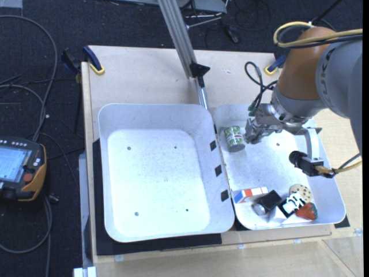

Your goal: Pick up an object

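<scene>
A small green-and-white can lies in the right bin near its upper left corner. My gripper hangs just to the right of the can, close beside it, pointing down into the bin. The dark fingers blur into the wrist. At the bin's front edge lie a red, white and blue box, a black-and-grey object, a black-and-white patterned piece, a round tan speckled item and a red strawberry-like object.
The left bin sits next to the right one. A slanted metal pole runs from the top down to the bins' shared edge. A black fitting with cable hangs over the right bin. A pendant rests on the floor at left.
</scene>
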Motion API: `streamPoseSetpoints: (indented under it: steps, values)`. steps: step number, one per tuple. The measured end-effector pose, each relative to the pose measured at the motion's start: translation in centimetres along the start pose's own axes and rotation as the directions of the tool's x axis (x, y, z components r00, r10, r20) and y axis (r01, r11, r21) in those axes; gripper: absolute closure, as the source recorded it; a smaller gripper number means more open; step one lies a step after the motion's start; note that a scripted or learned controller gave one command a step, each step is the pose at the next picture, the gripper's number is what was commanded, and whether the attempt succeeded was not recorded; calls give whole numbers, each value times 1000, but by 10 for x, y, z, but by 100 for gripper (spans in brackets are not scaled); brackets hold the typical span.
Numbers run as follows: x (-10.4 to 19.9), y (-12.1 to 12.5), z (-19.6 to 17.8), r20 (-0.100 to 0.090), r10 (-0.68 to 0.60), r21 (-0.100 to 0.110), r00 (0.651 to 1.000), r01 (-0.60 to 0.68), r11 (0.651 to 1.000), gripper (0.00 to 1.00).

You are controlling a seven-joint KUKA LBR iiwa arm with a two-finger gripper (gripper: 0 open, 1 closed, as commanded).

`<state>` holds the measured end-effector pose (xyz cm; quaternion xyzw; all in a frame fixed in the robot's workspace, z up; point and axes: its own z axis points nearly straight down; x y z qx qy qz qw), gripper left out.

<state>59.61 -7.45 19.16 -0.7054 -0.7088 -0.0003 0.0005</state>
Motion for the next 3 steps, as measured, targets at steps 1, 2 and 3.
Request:
streamPoseSetpoints:
  steps: [1, 2, 3]
  values:
    - [48, 21, -8, 0, 0, -1, 1000, 0, 1000, 100]
    - [94, 32, -6, 0, 1, 0, 1000, -1, 1000, 100]
    - [146, 42, -4, 0, 1, 0, 1000, -1, 1000, 100]
